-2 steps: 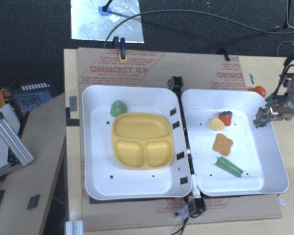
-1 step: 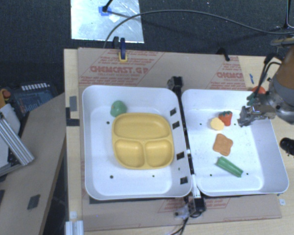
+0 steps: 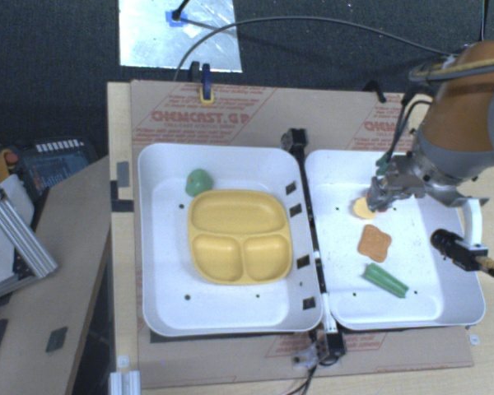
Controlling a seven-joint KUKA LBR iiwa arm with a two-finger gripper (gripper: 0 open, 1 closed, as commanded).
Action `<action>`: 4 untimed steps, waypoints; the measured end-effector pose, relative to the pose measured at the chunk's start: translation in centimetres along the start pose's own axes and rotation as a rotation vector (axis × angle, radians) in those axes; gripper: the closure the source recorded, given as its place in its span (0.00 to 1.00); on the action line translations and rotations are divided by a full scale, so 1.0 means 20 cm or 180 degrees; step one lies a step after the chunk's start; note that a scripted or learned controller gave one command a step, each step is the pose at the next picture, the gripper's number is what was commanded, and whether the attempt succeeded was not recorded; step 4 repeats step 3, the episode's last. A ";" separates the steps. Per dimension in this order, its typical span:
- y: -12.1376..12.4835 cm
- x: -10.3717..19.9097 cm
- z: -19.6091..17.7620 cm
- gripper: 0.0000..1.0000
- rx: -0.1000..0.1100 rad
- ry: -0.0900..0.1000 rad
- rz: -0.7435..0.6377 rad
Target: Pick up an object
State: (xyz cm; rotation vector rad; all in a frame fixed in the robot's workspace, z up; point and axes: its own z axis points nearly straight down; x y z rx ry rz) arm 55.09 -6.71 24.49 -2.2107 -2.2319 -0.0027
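Pincer (image 3: 377, 197) sat low in the right bin (image 3: 453, 303), right at the yellow disc (image 3: 363, 209); whether it was apart or together could not be told. Orange waffle piece (image 3: 375, 243) and green bar (image 3: 385, 281) lay nearby in the same bin, apart from each other. Yellow tray (image 3: 235, 235) and green lump (image 3: 199, 181) were in the left bin (image 3: 160, 286). Good grasp likely needed centring over the flat disc, then a straight lift.

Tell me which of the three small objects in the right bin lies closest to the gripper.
The yellow round piece, right at the gripper. The orange piece and the green stick lie farther toward the bin's front.
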 end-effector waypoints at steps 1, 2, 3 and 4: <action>0.11 0.22 0.05 1.00 -0.0005 -0.0005 0.0009; 0.18 0.45 0.01 1.00 -0.0007 -0.0002 0.0008; 0.22 0.67 0.03 1.00 -0.0003 -0.0002 0.0005; 0.22 0.67 0.03 1.00 -0.0003 -0.0002 0.0005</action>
